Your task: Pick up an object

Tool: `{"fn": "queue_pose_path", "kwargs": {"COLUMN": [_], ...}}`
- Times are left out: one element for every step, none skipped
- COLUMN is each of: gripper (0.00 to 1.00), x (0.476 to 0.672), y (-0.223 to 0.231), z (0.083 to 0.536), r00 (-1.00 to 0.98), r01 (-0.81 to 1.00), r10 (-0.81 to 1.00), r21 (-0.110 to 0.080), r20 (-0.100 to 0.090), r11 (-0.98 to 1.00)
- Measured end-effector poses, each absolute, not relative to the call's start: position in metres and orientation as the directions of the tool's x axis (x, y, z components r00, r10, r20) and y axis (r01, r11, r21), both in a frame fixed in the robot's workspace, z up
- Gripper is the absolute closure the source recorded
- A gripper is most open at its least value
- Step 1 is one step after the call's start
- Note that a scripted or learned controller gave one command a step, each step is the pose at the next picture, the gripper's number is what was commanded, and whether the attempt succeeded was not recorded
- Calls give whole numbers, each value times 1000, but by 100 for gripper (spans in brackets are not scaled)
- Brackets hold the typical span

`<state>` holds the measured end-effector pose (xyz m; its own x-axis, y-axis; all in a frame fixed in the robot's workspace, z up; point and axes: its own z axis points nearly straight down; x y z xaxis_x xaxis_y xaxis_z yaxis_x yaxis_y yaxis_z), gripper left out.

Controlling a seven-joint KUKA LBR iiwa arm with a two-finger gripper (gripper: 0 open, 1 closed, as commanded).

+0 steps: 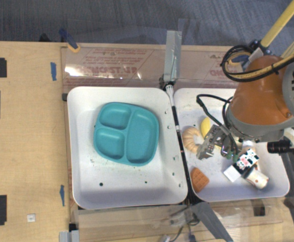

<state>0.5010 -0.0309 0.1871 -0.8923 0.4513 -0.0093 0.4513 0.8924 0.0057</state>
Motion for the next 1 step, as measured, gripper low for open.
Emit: {"fn": "queue_pose_path", "kwargs": {"gripper": [100], "x": [481], "y": [48], "z": [208], "r00": [-768], "r01": [640], "r10": [640], "r21": [6], "r20": [-5], "r11": [768]}}
